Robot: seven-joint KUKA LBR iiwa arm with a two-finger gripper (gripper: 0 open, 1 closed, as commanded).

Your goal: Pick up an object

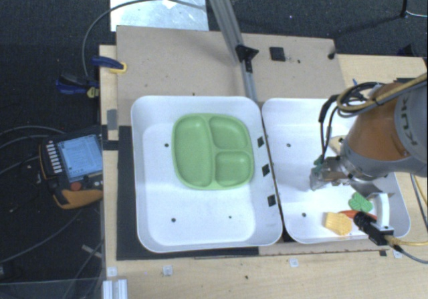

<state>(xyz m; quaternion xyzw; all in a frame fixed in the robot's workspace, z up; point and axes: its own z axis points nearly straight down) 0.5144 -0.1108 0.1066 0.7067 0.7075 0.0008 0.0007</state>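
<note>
Right now my gripper (319, 178) hangs low over the right bin (291, 157), near its middle; whether my fingers are open or closed I cannot tell. Nothing visible sits between them. Toward the bin's near right corner lie a yellow block (338, 223), a green piece (361, 203) and a small orange bit (350, 213). A green divided plate (212, 150) rests in the left bin (150, 211).
</note>
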